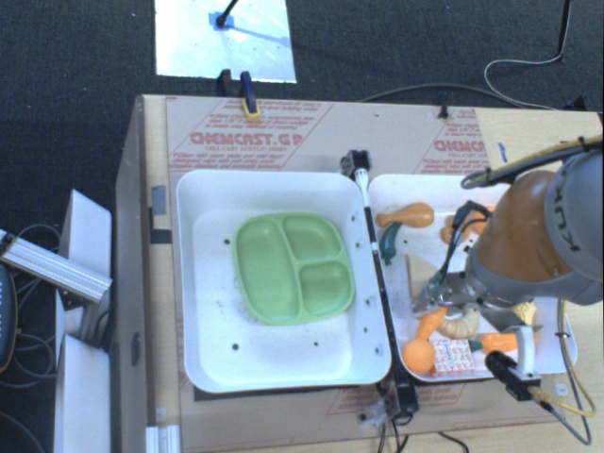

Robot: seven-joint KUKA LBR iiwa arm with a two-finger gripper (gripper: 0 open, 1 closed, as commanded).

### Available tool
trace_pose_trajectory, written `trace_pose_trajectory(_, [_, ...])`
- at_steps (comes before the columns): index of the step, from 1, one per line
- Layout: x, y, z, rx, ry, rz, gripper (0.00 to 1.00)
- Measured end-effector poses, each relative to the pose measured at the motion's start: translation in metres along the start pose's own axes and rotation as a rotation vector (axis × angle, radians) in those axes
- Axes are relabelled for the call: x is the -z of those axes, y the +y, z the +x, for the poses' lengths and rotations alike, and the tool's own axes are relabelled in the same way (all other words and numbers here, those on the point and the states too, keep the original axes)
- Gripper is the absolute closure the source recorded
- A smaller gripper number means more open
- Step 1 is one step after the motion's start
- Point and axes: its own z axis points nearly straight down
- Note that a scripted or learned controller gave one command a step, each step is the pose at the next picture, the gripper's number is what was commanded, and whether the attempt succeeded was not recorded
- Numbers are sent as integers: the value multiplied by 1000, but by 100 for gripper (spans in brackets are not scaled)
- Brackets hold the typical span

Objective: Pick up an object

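Arm reaches in from right, bent low over right bin, gripper down among toys, jaw state can't tell, carrot and orange ball just below it; green divided plate in left bin.

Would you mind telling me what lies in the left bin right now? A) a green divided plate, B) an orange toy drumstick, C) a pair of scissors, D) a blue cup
A: the left bin holds a green divided plate with three compartments, lying flat near its middle, while the small orange items, such as the drumstick-shaped toy, sit in the right bin under the arm.
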Motion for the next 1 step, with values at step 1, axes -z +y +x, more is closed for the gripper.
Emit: trace_pose_trajectory(1, [90,35,66,2,0,3,100])
